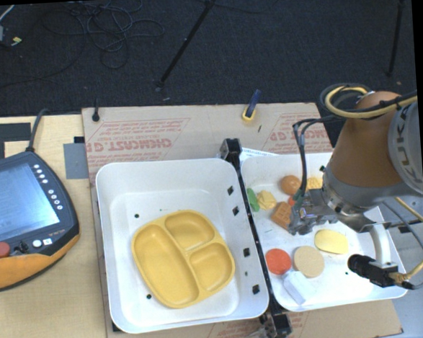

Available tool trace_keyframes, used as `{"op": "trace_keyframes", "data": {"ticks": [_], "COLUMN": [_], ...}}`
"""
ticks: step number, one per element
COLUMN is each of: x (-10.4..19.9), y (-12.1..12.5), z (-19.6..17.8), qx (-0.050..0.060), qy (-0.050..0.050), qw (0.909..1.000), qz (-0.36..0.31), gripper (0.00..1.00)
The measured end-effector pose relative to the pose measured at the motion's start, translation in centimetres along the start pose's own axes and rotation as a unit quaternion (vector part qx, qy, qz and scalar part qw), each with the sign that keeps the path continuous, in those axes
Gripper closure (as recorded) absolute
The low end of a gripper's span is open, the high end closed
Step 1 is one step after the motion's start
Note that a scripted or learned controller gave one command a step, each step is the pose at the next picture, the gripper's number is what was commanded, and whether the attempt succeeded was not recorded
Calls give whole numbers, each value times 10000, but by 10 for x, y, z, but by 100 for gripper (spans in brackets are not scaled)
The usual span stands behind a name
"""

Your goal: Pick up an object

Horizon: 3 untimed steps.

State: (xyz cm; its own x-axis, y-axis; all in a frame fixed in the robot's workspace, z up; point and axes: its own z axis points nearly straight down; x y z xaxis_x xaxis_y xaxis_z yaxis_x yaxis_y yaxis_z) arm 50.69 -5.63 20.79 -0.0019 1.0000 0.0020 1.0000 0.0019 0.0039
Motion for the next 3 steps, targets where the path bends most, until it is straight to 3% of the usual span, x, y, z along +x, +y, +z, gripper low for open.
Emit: {"op": "trace_keyframes", "data": {"ticks": [1,2,3], "x": [18,92,152], "y": [-30,-30,-29], "z": [-206,-164,-242], "qx": [-55,51,-3], "qy": [-5,-4,0], "qw": [10000,10000,10000], "qz": [-9,-28,-28], "gripper": [100,100,100]}}
